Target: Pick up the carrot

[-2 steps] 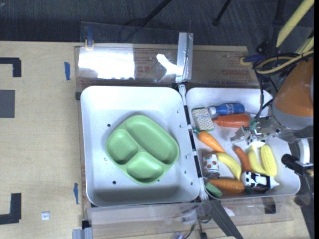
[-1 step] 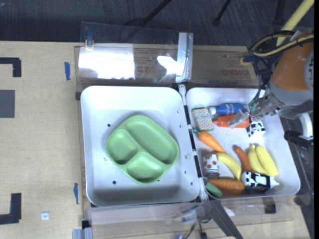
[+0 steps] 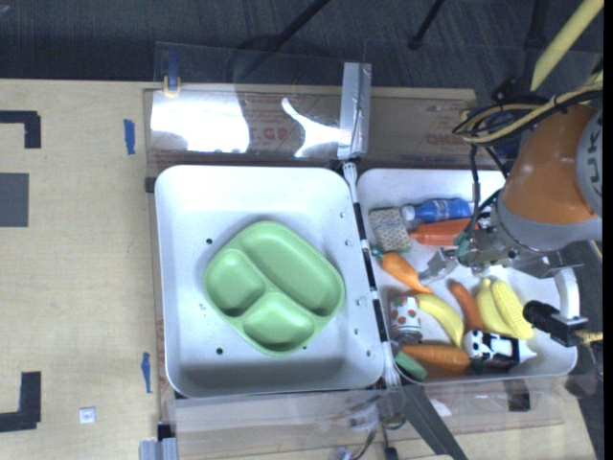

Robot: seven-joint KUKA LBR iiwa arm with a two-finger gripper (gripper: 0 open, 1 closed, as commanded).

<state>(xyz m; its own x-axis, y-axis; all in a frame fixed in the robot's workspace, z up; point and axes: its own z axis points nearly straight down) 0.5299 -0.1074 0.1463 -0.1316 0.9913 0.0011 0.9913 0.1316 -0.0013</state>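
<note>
Because the arm reaches in from 3 o'clock, my claw (image 3: 442,263) hangs low over the right bin (image 3: 560,364), its tips splayed apart with nothing between them, pointing toward 9 o'clock at the carrot (image 3: 403,270). That carrot lies just beside the tips, near the bin's left wall, slanted, thick end toward 11 o'clock. It looks orange, short, tapered and smooth; probably slippery plastic. A second carrot-like piece with a green end (image 3: 433,357) sits at 6 o'clock, so I note ambiguity. The banana (image 3: 440,313) crowds close. The green tray (image 3: 273,285) occupies the left bin (image 3: 192,199).
</note>
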